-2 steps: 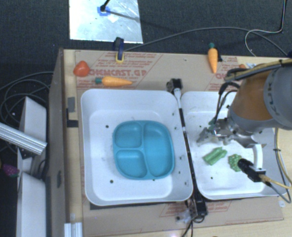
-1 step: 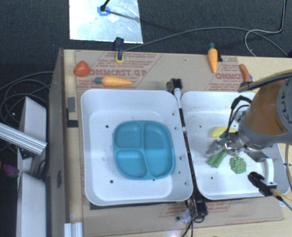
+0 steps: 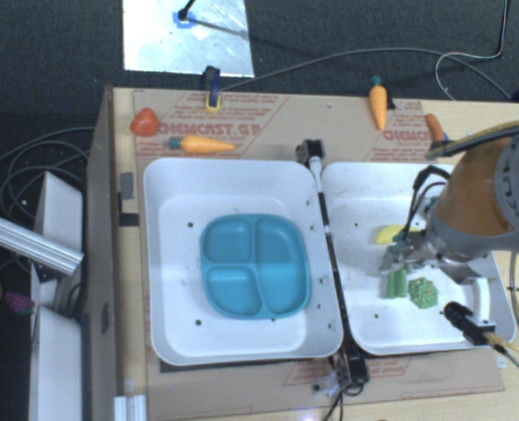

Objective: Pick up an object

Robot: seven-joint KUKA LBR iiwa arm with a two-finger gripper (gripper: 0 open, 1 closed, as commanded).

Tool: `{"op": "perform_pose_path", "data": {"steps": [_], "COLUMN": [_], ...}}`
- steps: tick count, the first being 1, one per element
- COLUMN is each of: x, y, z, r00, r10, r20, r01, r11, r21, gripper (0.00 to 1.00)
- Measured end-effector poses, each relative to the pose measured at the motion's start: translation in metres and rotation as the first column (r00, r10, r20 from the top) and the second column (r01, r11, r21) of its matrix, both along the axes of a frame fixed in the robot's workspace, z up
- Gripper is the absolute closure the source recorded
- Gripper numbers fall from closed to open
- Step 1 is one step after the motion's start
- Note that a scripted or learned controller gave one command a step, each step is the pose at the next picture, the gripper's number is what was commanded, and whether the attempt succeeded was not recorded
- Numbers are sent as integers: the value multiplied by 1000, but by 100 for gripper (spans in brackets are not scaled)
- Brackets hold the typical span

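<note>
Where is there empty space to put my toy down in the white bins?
Bare floor rings the blue divided plate in the left white bin. The right white bin is free along its far and left sides; it is crowded around the pincer, green block, green knobbly ball and yellow piece.

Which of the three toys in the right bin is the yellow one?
The yellow toy is the one farthest back, beside the gripper. The green stick-shaped toy and the green knobbly toy lie nearer the front.
</note>
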State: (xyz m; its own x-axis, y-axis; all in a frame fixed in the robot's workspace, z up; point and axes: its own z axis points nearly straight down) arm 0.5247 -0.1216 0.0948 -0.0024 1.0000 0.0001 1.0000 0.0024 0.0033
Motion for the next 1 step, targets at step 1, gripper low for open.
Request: {"op": "perform_pose_path", "data": {"steps": [1], "x": [46], "y": [72], "z": [90], "r00": [1000], "r10": [2], "r20": [0], "r01": [-2], "r11": [1000], "r21": [1], "gripper": [100]}}
